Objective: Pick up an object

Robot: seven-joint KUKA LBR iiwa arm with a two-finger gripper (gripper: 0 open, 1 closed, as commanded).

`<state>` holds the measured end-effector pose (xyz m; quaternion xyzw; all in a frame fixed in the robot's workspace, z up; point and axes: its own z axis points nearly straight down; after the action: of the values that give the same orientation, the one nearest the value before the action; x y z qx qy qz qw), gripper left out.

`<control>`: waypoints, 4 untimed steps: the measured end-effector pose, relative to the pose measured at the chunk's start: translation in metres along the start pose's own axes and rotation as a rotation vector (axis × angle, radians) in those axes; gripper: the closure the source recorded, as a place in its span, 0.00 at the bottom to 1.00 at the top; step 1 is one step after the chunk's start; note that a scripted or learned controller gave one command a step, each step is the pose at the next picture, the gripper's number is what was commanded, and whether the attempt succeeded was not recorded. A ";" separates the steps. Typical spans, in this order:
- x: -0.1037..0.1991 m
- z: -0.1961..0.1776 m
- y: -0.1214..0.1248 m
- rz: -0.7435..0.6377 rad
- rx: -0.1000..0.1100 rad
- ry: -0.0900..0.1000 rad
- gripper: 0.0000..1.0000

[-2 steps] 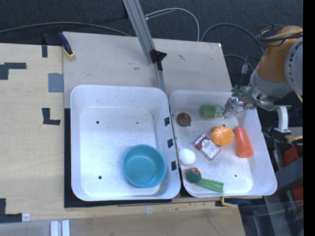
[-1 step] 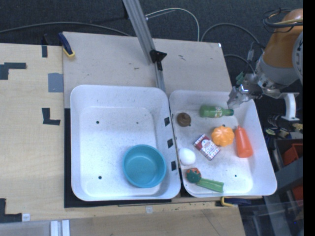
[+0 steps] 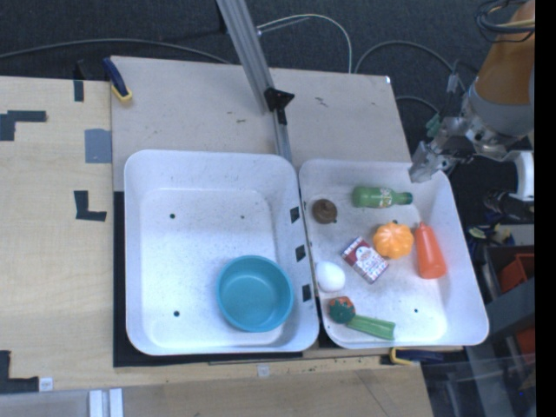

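Observation:
The right bin [image 3: 452, 320] holds a green bottle [image 3: 380, 198] lying on its side, a small brown round object [image 3: 324, 211], an orange pumpkin-like toy [image 3: 393, 240], an orange-red carrot-like piece [image 3: 429, 251], a red and white packet [image 3: 365, 260], a white egg [image 3: 330, 276] and a green stalk with a red and green head [image 3: 358, 318]. My gripper [image 3: 426, 163] hangs just above the right bin's upper right corner, a little right of the green bottle. Nothing shows between its fingers.
The left bin [image 3: 152, 233] holds a blue bowl [image 3: 254, 293] near its lower right corner. A slanted metal pole [image 3: 254, 50] rises from between the bins. Cables lie on the dark floor behind the bench. A blue and yellow clamp [image 3: 116, 78] sits at the bench's upper left.

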<state>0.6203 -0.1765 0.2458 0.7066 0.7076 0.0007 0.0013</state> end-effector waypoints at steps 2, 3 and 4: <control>0.104 -0.006 0.013 -0.005 0.004 0.003 1.00; 0.156 0.012 0.023 -0.005 0.006 0.002 1.00; 0.218 0.017 0.029 -0.006 0.005 0.003 1.00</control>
<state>0.6486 0.0415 0.2285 0.7044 0.7098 0.0000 -0.0012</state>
